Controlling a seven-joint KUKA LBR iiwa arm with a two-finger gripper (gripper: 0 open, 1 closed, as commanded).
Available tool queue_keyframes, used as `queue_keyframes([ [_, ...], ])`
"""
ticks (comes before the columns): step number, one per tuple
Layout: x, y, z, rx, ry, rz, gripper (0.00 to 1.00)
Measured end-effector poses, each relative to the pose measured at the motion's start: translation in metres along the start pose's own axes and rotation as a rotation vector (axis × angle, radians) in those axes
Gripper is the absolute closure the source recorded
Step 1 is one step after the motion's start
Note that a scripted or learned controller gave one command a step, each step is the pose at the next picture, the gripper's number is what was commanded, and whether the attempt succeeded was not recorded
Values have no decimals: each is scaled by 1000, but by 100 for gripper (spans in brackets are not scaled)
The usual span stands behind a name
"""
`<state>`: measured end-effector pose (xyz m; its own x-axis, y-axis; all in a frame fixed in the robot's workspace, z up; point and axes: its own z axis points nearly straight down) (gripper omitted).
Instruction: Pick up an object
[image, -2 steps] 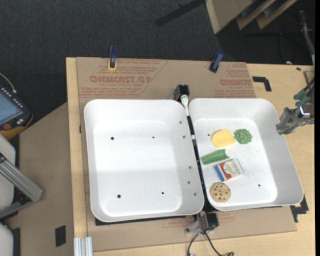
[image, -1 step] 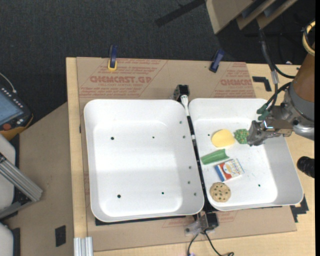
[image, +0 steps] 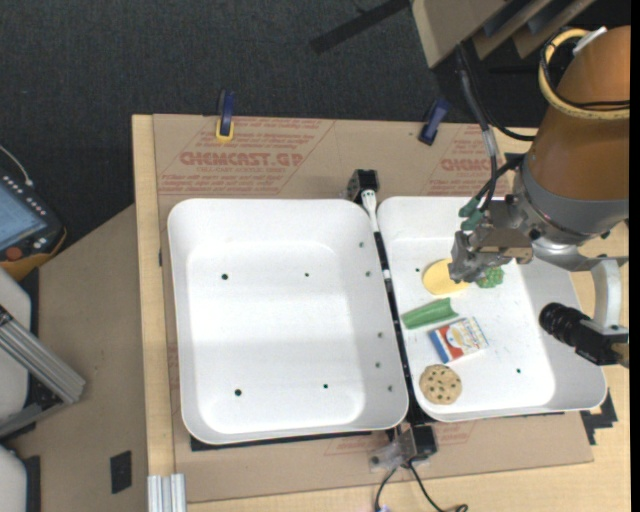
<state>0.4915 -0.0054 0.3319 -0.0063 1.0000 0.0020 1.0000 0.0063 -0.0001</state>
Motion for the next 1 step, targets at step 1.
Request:
queue_keyframes([
  [1,-4,0,-11,-4,-3,6,100],
])
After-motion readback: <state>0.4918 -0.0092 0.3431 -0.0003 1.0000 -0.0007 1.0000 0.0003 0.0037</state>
